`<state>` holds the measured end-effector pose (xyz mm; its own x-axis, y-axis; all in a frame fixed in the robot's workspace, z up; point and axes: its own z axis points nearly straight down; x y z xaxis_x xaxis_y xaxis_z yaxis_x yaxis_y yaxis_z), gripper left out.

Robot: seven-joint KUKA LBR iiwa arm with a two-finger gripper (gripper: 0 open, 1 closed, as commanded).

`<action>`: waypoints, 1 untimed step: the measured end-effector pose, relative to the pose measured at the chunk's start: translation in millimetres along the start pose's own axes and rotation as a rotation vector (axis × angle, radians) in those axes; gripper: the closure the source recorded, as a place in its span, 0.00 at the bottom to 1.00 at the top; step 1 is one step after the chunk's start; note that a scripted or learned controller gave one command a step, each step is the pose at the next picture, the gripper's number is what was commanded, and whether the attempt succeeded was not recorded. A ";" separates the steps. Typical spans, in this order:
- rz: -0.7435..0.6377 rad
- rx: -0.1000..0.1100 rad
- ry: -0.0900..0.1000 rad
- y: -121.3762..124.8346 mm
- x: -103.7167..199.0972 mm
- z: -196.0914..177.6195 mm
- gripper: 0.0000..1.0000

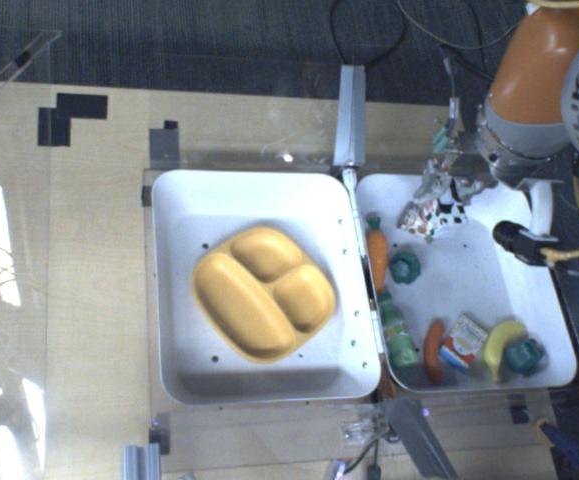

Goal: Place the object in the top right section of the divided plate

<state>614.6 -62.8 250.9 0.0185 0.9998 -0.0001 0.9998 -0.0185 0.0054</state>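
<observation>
Two white bins side by side on pale wood desk (79,268). Left bin (174,363): yellow divided plate (262,291), three sections. Right bin (529,308): carrot (377,252), teal pieces, banana (499,343), small packet. Tool (447,180) over right bin's far corner, pinching black-and-white patterned object (431,214).
</observation>
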 end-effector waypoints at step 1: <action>0.036 0.002 0.001 -13.1 53.4 3.8 1.00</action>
<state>602.5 -9.2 247.0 0.0547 0.9985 0.0009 0.9985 -0.0547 0.0032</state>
